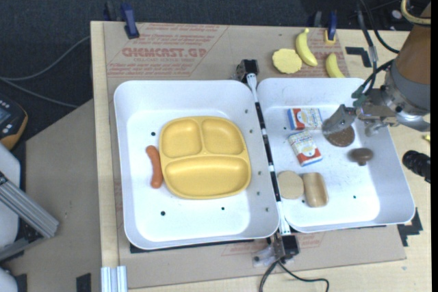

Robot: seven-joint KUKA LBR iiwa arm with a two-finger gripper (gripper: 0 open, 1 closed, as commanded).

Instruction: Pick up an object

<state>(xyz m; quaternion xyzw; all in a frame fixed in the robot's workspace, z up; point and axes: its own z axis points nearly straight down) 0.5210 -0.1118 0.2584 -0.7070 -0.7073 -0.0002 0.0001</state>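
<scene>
Nearest in the right white bin lie a tan bread roll and a pale round biscuit — behind them a small red-and-white carton and a brown disc. The grey jaws hover over that disc; whether they are apart, I cannot tell. Farthest, two yellow bananas rest on the worktop.
</scene>
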